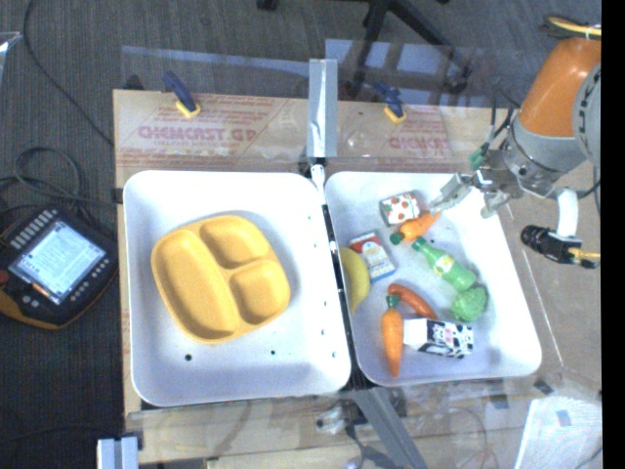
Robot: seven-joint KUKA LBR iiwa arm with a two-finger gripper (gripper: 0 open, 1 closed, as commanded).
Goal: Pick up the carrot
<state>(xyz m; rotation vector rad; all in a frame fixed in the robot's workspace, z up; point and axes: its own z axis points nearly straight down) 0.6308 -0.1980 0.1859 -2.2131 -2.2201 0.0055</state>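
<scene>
One arm slanting down-left, open gripper empty, poised just above small carrot.

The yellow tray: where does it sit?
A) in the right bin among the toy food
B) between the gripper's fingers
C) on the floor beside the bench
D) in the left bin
D: the yellow tray lies inside the left bin, while the carrot and the other toy food are in the right bin.

A yellow three-compartment plastic tray sits in the left white bin. The right white bin holds a green bottle, a cow-print milk carton and a yellow banana.
</scene>
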